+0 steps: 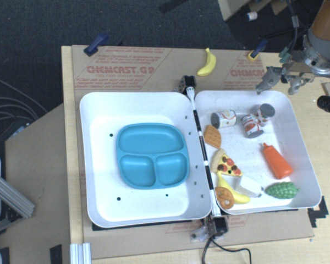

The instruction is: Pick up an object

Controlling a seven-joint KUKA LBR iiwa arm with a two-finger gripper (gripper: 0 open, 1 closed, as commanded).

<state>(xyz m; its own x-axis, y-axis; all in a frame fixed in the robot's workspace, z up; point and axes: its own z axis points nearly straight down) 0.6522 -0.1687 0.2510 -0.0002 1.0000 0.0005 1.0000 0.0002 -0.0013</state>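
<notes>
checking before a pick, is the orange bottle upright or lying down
Lying down: the orange bottle rests on its side on the right bin's floor, cap toward the far rim.

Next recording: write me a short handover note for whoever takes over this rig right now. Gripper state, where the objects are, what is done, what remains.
Gripper: open, holding nothing, above the far rim of the right bin.
Right bin contents: two small cans, a cookie, a pizza slice, a pretzel, a banana, an orange bottle and green grapes.
Left bin: a blue divided plate.
A second banana lies on the board beyond the bins.
Done: nothing picked yet.
Left: descend on one object, close, lift.
</notes>
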